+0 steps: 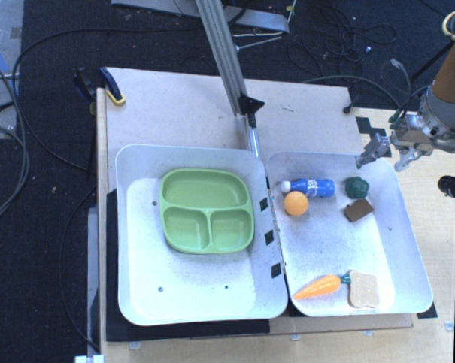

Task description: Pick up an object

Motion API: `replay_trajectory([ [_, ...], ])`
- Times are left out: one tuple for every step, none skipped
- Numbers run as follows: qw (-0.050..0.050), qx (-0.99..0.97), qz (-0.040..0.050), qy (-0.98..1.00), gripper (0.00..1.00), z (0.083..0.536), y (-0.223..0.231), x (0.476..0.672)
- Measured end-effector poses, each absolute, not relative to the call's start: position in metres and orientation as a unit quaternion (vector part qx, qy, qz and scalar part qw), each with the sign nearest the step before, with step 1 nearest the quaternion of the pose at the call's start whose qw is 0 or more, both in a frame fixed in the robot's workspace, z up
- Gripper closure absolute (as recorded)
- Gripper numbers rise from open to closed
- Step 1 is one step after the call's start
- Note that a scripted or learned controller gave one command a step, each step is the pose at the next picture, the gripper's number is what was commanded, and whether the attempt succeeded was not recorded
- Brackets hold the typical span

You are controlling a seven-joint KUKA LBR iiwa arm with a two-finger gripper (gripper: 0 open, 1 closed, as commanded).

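Observation:
My gripper (387,155) hangs open above the far right corner of the right bin (405,245), with nothing between its fingers. Just below it in the bin sit a dark green round object (356,187) and a brown block (358,210). Farther left lie a blue bottle (311,187) and an orange ball (296,204). Near the bin's front edge rest a toy carrot (318,287) and a tan bread slice (363,290).
The left bin (133,278) holds a green divided plate (208,211). A slanted metal pole (225,53) rises from between the bins at the back. Cables cover the dark floor behind the bench.

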State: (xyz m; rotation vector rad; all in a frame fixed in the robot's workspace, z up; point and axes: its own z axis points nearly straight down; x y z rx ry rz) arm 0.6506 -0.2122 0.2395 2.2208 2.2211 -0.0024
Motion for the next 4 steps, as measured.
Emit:
replay_trajectory([
  [0.001,0.706,-0.0004,0.708,0.00,0.193,-0.203,0.651],
  [0.001,0.706,-0.0002,0.708,0.00,0.137,-0.195,0.651],
  [0.002,0.706,0.0004,0.708,1.00,0.148,-0.195,0.652],
  [0.001,0.706,0.0007,0.708,1.00,0.208,-0.195,0.647],
])
